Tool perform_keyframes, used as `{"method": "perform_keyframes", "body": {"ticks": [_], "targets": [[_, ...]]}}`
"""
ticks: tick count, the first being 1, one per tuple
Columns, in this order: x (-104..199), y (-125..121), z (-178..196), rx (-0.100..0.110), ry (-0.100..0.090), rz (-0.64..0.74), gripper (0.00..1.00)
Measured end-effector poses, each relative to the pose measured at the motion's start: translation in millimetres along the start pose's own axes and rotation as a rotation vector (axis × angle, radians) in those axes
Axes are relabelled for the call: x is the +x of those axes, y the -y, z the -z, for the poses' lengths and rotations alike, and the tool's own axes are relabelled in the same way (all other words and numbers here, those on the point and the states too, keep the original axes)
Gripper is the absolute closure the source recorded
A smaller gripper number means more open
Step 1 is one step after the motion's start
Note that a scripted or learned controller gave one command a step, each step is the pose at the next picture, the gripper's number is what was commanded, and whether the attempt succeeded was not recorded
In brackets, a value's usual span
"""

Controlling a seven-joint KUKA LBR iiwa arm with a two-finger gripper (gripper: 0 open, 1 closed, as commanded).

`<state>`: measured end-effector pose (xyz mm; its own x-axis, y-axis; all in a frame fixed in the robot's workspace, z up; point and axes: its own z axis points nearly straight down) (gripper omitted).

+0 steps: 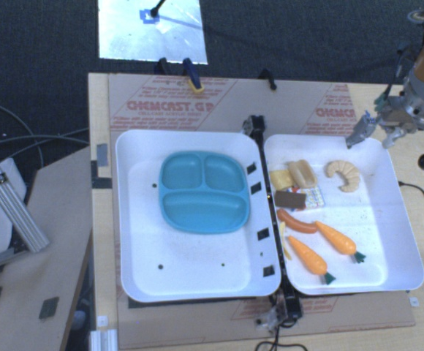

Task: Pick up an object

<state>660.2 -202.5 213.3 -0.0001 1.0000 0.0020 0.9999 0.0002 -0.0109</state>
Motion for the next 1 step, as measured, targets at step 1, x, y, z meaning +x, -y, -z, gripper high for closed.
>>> {"method": "perform_keyframes", "body": {"ticks": [1], "targets": [[0.9, -2.6, 9.7, -0.013, 0.003, 0.003, 0.0]]}}
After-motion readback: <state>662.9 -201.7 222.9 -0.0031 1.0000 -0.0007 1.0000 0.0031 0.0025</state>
